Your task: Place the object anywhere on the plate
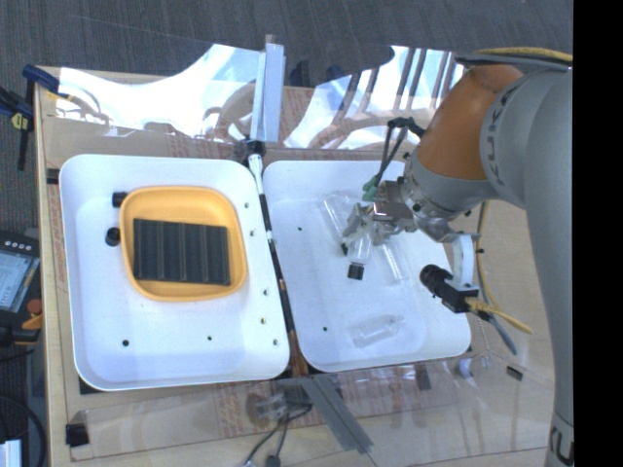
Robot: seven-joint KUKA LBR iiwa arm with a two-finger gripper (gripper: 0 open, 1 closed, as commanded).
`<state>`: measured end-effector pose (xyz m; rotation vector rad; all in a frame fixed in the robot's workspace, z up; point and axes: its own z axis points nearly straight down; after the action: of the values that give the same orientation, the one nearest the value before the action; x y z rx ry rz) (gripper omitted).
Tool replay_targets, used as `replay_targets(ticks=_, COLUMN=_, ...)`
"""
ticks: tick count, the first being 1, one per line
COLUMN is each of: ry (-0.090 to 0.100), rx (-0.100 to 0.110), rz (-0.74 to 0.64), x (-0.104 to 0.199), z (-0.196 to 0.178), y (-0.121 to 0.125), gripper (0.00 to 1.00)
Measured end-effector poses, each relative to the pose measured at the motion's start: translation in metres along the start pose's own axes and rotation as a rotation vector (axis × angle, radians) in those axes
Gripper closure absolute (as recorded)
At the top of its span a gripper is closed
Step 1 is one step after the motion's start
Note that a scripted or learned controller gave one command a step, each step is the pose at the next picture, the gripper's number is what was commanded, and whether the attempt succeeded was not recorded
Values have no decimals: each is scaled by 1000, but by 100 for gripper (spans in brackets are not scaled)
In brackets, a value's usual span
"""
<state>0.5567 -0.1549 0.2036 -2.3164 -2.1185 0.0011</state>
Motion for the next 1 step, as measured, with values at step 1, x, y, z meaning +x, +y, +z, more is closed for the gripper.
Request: replay_targets(ticks=1, ry=-1, rx=-2, rz=-214, x=46, z=-25, y=52, gripper=100)
